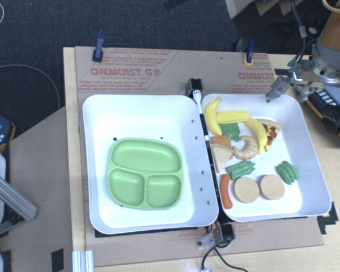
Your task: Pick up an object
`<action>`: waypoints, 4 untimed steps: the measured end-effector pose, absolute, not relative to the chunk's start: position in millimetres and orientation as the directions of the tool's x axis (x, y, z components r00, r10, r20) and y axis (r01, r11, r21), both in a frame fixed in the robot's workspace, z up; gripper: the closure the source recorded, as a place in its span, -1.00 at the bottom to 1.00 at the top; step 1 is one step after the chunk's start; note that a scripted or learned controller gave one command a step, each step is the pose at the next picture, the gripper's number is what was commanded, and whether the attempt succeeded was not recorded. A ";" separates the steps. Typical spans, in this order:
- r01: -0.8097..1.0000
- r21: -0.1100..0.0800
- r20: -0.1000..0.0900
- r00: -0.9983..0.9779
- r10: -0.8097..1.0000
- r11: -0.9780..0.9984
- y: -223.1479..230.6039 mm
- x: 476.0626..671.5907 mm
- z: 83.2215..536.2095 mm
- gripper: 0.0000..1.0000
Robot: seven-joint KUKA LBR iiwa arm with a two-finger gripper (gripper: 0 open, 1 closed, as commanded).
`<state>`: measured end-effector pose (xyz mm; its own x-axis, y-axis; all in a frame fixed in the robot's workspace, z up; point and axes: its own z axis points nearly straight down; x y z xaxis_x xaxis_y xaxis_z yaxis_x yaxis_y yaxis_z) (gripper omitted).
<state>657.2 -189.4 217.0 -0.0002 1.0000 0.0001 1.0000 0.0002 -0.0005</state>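
- Nearest to us, at the front of the right bin [314,169], we see two round tan discs side by side: one [246,190] toward the middle, the other [271,187] just to its right.
- An orange-red sausage shape [225,190] lies along the right bin's left wall, just beside the first disc.
- A small dark green leafy piece [286,171] sits just behind the right-hand disc, and a green bean pod piece [239,168] lies behind the left-hand one.
- In the left bin [96,152] we find a pale green divided plate [145,173], with one long compartment at the back and two smaller ones in front.
- Further back in the right bin, a tan curled piece [249,147] rests in the heap, with a green piece [230,131] behind it.
- Toward the back of that heap we see a yellow corn cob [232,117], a banana [212,115] by the left wall and a second banana [260,134] curving to the right.
- Farthest off, the gripper [276,89] hangs over the back right corner of the right bin, well apart from the food; we cannot tell how its fingers stand, and we see nothing in it.
- The grey arm [328,67] enters from the right behind it.
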 end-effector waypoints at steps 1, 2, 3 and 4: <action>1.000 -0.015 0.006 -0.004 1.000 0.004 -118.7 589.9 90.3 -1.00; 1.000 0.008 0.003 -0.009 1.000 0.009 -34.5 565.4 190.6 -1.00; 1.000 0.003 0.000 -0.001 1.000 0.001 -40.4 565.5 195.4 1.00; 1.000 0.008 0.003 -0.009 1.000 0.009 34.7 559.2 258.4 1.00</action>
<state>559.2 34.7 258.4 -0.0093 1.0000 0.0030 0.9999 0.0093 0.0078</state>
